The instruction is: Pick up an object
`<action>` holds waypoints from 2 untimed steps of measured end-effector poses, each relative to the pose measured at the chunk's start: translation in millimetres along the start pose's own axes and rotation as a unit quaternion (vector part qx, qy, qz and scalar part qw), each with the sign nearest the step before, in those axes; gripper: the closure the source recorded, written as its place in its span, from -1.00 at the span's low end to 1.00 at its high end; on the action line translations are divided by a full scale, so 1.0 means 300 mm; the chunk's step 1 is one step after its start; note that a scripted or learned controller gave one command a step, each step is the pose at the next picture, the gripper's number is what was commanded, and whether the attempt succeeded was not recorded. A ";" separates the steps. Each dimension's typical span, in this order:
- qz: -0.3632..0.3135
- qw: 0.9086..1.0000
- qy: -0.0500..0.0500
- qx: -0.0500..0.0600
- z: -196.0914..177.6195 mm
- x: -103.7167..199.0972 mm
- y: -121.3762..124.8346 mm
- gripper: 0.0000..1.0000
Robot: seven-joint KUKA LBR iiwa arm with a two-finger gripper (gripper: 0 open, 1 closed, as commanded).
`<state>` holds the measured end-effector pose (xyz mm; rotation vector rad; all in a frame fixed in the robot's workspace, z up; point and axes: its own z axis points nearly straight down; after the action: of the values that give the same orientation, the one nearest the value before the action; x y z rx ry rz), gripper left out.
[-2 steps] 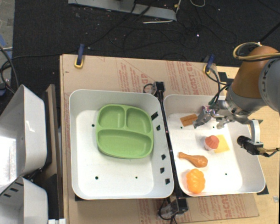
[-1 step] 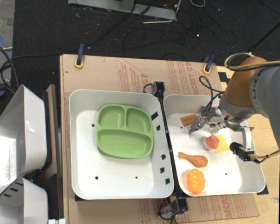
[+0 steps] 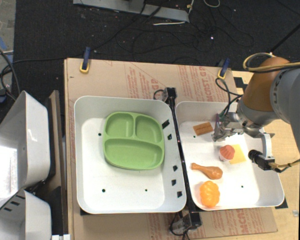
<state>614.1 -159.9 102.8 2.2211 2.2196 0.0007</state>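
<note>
One cracker (image 3: 203,128) beside pincer (image 3: 219,135).

My bench top (image 3: 142,72) is brown cardboard held by two yellow clamps (image 3: 84,66); beyond it, dark speckled floor (image 3: 45,25) carries loose black cables (image 3: 143,38).

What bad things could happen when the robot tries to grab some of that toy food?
The gripper hangs between the brown cracker and the red-and-yellow piece, so it might close on nothing. The chicken leg and orange pumpkin lie close together; reaching for one could knock the other. The cracker lies flat, so it might slip.
</note>
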 end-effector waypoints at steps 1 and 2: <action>0.000 1.000 -0.001 -0.002 -0.163 -0.031 0.005 1.00; -0.001 1.000 0.000 -0.001 -0.308 -0.019 -0.005 1.00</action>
<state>612.4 -165.5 195.2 2.2167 2.2217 0.0027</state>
